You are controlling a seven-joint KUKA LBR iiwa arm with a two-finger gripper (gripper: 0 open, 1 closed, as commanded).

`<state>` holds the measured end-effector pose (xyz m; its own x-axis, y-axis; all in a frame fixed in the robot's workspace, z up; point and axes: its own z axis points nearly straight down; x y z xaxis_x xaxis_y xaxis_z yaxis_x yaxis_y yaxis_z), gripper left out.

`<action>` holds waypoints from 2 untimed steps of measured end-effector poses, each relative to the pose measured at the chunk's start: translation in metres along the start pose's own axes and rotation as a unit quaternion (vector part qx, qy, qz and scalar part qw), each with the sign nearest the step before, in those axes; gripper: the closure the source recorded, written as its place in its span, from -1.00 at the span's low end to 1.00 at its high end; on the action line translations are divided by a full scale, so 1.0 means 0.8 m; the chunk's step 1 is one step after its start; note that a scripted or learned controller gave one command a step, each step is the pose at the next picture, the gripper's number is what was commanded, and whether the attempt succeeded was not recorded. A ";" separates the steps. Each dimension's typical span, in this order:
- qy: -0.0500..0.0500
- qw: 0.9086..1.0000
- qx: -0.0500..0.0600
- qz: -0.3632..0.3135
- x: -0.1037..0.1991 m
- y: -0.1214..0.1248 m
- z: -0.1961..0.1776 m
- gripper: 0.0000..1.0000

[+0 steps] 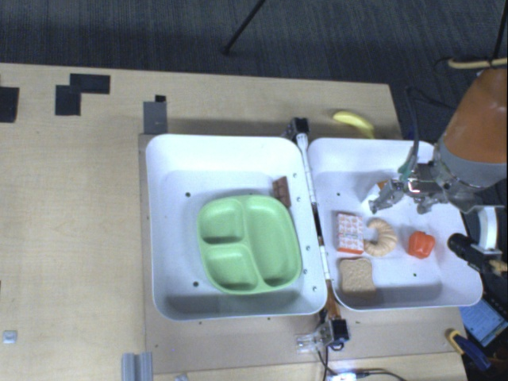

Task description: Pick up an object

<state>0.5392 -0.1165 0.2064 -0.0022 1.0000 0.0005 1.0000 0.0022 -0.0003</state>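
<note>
Hovering over the right bin [456,288], my gripper [394,195] sits near its upper middle; whether it is open or closed I cannot tell from this angle, and nothing is visibly held. Candidate objects lie below it toward the bin's front: a donut [381,237], closest and almost directly under, a printed packet [350,233] touching the donut's left side, a bread slice [357,275] further forward, and an orange piece [421,244] off to the right. The left bin [171,213] holds a green tray [248,243]. In my judgement, the donut is the nearest target.
</note>
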 end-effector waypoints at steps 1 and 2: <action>-0.001 1.000 -0.003 0.000 -0.027 0.054 0.151 -1.00; -0.001 1.000 -0.006 -0.001 -0.027 0.056 0.136 1.00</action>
<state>0.5841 -0.1377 0.0976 -0.0035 1.0000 -0.0016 0.9999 0.0035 0.0114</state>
